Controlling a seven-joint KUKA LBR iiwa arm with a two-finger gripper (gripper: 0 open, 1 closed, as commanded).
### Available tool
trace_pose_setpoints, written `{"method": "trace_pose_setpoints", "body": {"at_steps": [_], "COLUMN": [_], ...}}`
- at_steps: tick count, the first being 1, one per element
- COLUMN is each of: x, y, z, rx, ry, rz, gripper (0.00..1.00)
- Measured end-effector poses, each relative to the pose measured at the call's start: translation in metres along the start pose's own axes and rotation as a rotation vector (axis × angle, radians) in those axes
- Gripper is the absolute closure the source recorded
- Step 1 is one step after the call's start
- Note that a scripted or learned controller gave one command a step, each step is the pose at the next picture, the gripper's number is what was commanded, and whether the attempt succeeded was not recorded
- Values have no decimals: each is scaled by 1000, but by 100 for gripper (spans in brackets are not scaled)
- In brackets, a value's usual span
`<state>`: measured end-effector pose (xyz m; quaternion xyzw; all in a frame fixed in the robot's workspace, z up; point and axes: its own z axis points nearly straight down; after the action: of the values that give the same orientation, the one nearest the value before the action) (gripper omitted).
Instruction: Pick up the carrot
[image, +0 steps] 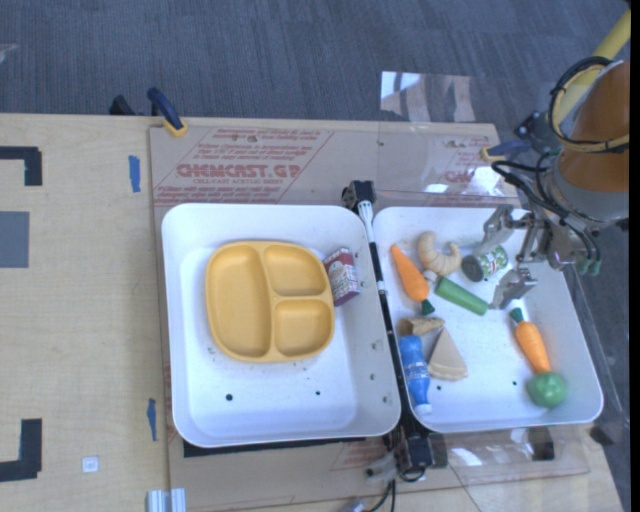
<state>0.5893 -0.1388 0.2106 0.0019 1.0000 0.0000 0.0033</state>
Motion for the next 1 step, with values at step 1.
{"method": "trace_pose_setpoints", "body": {"at_steps": [1], "x": [40], "y": [-39], "z": [109], "rx": [-4], "ry": [10], "rz": [-446], "gripper": [0]}}
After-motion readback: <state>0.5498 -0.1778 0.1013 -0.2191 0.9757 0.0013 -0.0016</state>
